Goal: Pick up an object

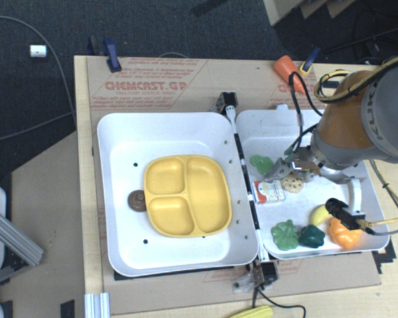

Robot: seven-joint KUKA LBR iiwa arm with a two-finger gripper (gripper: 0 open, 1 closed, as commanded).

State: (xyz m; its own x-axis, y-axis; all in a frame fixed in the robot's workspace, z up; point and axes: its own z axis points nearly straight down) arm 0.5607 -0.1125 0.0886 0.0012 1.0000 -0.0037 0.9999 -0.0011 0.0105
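in the camera view, the gripper (286,169) is seen low over the right bin (268,121), reached in from the right under the grey arm with its orange band (341,121). how far the jaws are parted cannot be told from this slant, and nothing can be seen held between them. just below the jaws a small round cookie-like piece (293,185) lies on the bin floor, and beside it, toward the divider, a flat white and red packet (270,192). just to the left of the jaws and a little above, a small green leaf-like piece (261,162) is seen. well below the jaws, along the bin's near edge, a light green toy (285,235), a dark teal toy (312,236), a yellow piece (320,214) and an orange piece (345,236) are grouped, the last two partly crossed by a black cable fitting. far to the left of the jaws, in the left bin (119,151), a yellow divided plate (186,195) is set, with a brown disc (137,200) touching its left rim. the cookie-like piece is judged the nearest candidate: it is likely light and stiff, perhaps crumbly, and would best be taken across its round edge with a gentle close. the packet is judged thin and slippery, hard to lift from flat.
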